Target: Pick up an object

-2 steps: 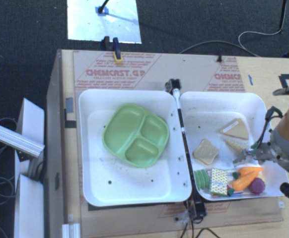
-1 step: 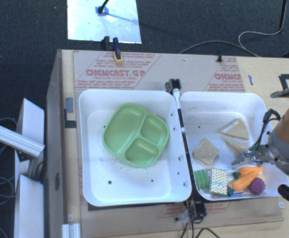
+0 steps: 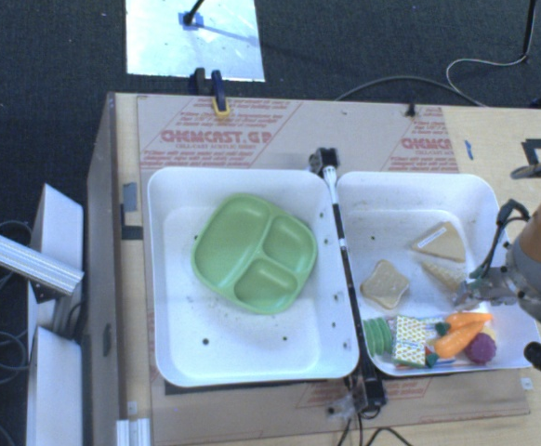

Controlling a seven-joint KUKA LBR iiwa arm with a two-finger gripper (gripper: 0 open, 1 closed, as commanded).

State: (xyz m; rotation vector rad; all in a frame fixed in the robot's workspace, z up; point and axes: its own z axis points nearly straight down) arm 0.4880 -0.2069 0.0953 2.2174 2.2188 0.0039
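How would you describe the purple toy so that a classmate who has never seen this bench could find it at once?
Start at the right white bin, then go to its near right corner, where small toys are piled. The purple toy is a small round lump there, just below the orange carrot. Nothing else in either bin is purple.

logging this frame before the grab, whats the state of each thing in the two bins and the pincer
green divided plate: right way up, tilted, alone in the left bin
toast slice: flat, right bin
sandwich wedge: flat, apart from the toast
carrot: on its side, front of right bin
purple fruit: beside the carrot
green pod: flat by the divider
pincer: low over the right bin, grip unclear
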